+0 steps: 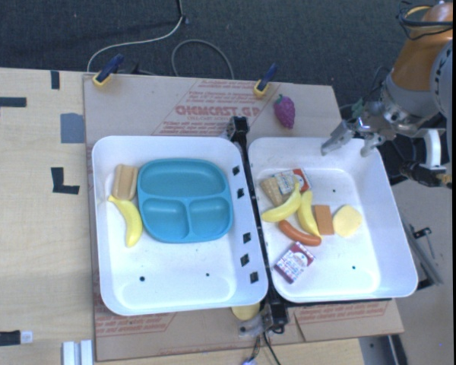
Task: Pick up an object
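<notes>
My gripper [349,144] hangs over the far right corner of the right bin [380,280], fingers spread apart and holding nothing. Below and left of it, in the right bin, lie two yellow bananas [283,207], an orange sausage [299,233], an orange block [324,220], a yellow lemon-like piece [347,221], a small packet [283,182] and a red-and-white packet [294,262].
The left bin [167,291] holds a blue divided plate [186,201], a banana [129,217] and a tan bread piece [125,179]. A purple grape bunch [285,111] lies on the cardboard behind the bins. Cables and two clamps sit at the back edge.
</notes>
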Controlling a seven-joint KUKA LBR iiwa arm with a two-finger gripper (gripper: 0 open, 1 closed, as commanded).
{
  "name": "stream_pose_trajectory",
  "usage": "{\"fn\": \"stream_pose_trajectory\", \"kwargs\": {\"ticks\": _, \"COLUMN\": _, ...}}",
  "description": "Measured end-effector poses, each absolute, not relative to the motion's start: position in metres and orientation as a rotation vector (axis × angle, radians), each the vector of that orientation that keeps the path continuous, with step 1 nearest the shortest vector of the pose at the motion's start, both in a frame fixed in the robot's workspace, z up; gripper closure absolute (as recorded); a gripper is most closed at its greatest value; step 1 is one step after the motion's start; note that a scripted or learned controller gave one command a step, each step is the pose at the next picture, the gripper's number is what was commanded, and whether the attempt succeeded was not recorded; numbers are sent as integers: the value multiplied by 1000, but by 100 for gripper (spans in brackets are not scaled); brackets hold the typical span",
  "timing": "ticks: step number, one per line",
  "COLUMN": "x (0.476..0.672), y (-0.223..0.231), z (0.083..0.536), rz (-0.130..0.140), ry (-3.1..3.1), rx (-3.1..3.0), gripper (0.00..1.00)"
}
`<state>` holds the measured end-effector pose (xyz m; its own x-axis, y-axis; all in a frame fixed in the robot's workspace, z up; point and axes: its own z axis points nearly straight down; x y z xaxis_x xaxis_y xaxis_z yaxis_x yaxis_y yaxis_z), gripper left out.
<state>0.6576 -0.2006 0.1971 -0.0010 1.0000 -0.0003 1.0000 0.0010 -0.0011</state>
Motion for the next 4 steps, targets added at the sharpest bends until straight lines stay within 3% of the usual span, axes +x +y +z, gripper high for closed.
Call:
{"fn": "stream_pose_trajectory", "kwargs": {"ticks": 1, "x": 598, "y": -148, "z": 98, "rz": 9, "ry": -2215, "rx": -2212, "gripper": 0}}
{"fn": "stream_pose_trajectory", "kwargs": {"ticks": 2, "x": 672, "y": -128, "z": 85, "rz": -5, "ry": -2232, "rx": -2219, "gripper": 0}}
{"fn": "stream_pose_trajectory", "kwargs": {"ticks": 3, "x": 669, "y": -99, "z": 86, "rz": 1, "ry": -2227, "rx": -2221, "gripper": 0}}
{"fn": "stream_pose_trajectory", "kwargs": {"ticks": 4, "x": 669, "y": -100, "z": 96, "rz": 2, "ry": -2228, "rx": -2221, "gripper": 100}}
